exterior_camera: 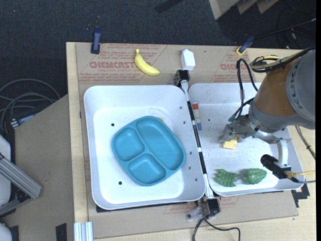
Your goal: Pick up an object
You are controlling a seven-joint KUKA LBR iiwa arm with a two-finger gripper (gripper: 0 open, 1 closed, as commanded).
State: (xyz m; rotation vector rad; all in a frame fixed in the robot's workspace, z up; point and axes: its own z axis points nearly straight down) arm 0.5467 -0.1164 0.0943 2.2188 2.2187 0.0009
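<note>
Block (pixel 229 144), small and yellow, lies long axis across the right white bin (pixel 220 102), beside grey gripper (pixel 231 133); grip we cannot tell.

Glossy smooth plastic: the blue tray (pixel 147 150) and both white bins (pixel 95 109). The table (pixel 115 62) looks like matt printed cardboard.

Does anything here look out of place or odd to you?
One thing: a yellow plastic banana lies on the cardboard bench top behind the left white bin, outside both bins. The blue three-section plate also sits askew in that bin.
</note>
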